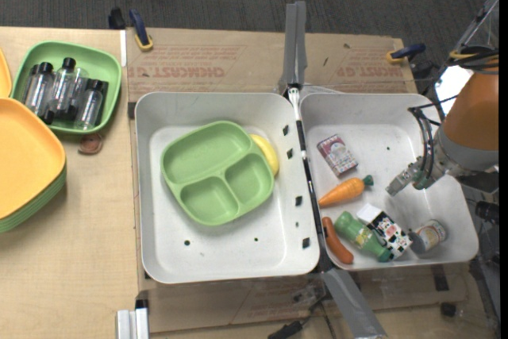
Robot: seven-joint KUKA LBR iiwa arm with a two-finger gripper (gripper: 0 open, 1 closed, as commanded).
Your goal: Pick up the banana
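The banana [267, 152] is a yellow curved shape in the left bin [214, 262]. It peeks out along the right rim of a green divided plate [217, 181], which hides most of it. My gripper [401, 182] hangs low in the right bin [401, 117], near its right side. It is far to the right of the banana, across the divider between the bins, and right of an orange carrot [344, 191]. I see nothing held in it. The grey arm with its orange band [478, 109] comes in from the right edge.
The right bin also holds a small pink-and-white box [337, 155], a green bottle [359, 233], a red pepper-like piece [336, 241], a black-and-white item [390, 234] and a small can [429, 235]. Left of the bins stand orange plates [28, 171] and a green tray of bottles [67, 89].
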